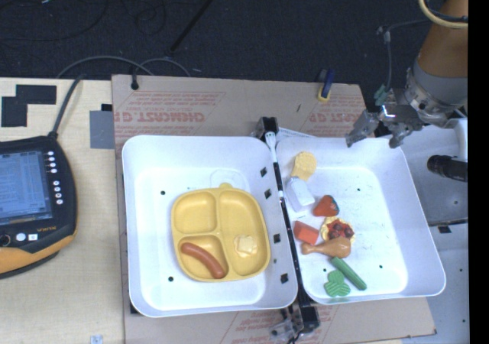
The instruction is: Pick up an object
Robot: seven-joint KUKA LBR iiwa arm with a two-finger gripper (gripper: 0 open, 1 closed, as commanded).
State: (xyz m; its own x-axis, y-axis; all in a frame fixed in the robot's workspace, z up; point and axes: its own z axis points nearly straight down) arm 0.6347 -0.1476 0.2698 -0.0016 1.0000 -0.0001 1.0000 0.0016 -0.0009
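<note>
My gripper (380, 134) hangs above the far right corner of the right bin (397, 189), its two fingers spread apart with nothing between them. Below and to its left, toy foods lie in the right bin: a yellow piece (304, 165), a white block (299, 194), a red strawberry (327, 206), an orange piece (306, 232), a tan drumstick (333, 247), a green bean (349, 273) and a green leafy piece (335, 285). The left bin (153, 174) holds a yellow divided plate (195, 216) with a sausage (203, 258) and a pale yellow lump (245, 245).
A teach pendant (30, 197) lies on the bench at the left. A blue-and-yellow item (326, 84) stands on the cardboard behind the bins. Cables run across the dark floor at the back. A black part (447, 167) juts in at the right of the right bin.
</note>
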